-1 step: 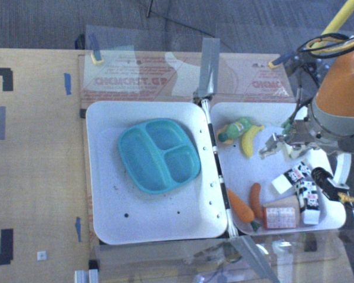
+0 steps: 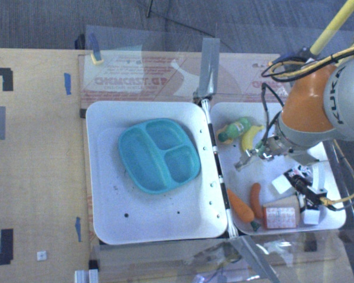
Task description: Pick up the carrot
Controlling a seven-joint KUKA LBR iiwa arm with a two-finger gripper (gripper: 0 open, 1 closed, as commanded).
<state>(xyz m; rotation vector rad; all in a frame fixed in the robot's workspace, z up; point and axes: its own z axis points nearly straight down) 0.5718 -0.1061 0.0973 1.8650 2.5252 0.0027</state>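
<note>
— Where do we see the carrot (image 2: pixel 240 207)?

— It lies in the right bin (image 2: pixel 336 217), at that bin's near left corner, close against the wall between the two bins, slanting down towards the front rim. Just beside it, to the right, we see a reddish sausage (image 2: pixel 256 197) standing more upright in the picture, and a small red-and-white box (image 2: pixel 279 217) next to that.

— And the hand (image 2: pixel 252 157)?

— It hangs over the middle of the right bin, above the carrot in the picture and apart from it, just below a yellow banana (image 2: pixel 251 136) and a green toy (image 2: pixel 235 129). We cannot tell whether it is apart or together; nothing shows between it.

— The left bin (image 2: pixel 106 175)?

— We see a blue divided plate (image 2: pixel 159 155) resting in it, on the tabletop (image 2: pixel 35 175) side.
</note>
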